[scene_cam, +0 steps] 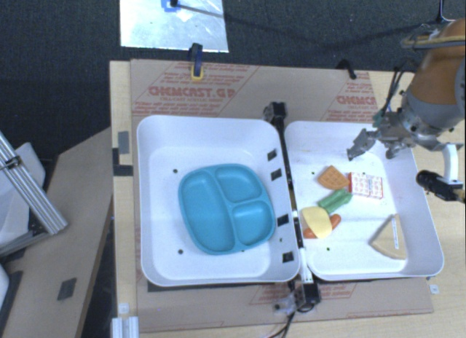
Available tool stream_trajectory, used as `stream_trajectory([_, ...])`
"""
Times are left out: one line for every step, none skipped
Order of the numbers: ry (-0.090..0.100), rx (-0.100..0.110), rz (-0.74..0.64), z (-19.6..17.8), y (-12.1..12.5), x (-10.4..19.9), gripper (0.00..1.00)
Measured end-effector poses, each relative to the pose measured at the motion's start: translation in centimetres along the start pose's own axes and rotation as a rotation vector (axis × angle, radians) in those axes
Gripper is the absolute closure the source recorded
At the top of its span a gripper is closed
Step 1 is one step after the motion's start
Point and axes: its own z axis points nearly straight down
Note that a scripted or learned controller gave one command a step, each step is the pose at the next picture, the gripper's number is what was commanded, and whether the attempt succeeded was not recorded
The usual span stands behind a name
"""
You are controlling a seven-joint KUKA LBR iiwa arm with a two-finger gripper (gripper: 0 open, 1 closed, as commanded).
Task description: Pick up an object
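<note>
Right bin (419, 205), small toy foods, loose on white floor; tan waffle-textured cracker (333, 178), flat, toward bin centre; white card with red print (366, 185), flat, just right of cracker, edges near or touching; green pickle-like piece (335, 200), lying slantwise just below cracker; yellow rounded piece (317, 221), below-left of green one, touching it; orange carrot-like piece (322, 228), partly tucked under yellow piece, ends showing either side; beige triangular wedge (388, 240), flat, near bin's lower right corner, apart from others.
</note>
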Motion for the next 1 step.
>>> stream_trajectory([-0.002,-0.013,-0.002,-0.82,0.29,0.05,0.00])
